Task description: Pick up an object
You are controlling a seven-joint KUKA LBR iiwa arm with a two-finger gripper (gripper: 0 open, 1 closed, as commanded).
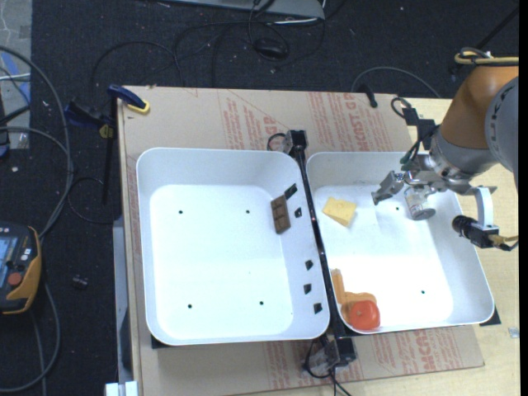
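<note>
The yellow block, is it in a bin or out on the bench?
In: the yellow block lies on the right bin's floor.

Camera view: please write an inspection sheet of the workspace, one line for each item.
Surface: cardboard-covered bench bearing the left bin and right bin.
Job's things: yellow block and red-orange object in right bin; brown piece in left bin.
Clutter: blue-yellow clamp at bench corner.
Grippers: gripper above right bin, holding nothing visible.
Cables: black cables on the floor.
Surroundings: dark carpet, handheld controller at left.
</note>
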